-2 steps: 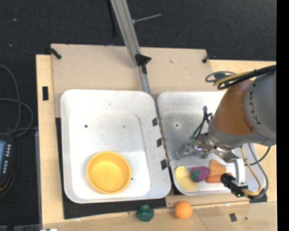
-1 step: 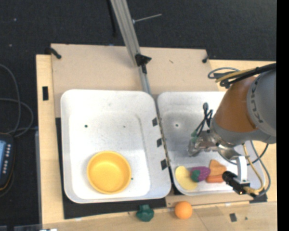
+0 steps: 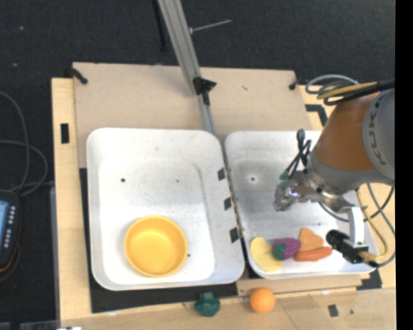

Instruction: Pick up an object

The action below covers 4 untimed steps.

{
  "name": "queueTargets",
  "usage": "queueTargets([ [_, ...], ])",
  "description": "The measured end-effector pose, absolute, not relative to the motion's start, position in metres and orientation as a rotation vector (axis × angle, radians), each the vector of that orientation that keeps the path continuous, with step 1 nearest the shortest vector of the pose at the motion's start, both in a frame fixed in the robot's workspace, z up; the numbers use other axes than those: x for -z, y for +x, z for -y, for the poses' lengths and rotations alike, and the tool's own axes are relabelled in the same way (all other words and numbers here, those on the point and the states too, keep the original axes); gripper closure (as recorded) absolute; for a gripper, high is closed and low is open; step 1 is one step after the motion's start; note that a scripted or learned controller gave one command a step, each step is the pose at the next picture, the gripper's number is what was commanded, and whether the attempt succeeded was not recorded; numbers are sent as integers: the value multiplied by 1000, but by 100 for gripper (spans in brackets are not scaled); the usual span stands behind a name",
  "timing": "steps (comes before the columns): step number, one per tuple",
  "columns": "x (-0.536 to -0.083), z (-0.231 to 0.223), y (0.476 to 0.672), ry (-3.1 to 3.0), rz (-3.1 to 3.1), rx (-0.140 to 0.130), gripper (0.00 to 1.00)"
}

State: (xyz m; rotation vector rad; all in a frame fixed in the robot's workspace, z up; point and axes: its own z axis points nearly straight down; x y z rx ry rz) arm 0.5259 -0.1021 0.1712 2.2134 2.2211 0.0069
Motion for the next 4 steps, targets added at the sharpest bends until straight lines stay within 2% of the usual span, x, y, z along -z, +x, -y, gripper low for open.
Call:
queueTargets([
  [1,-225,103,528,2213,-2220,-7,100],
  [3,-212,8,573,2214,-2229,-3,100],
  [4,-228,-47,594,2212,-2230,-6,100],
])
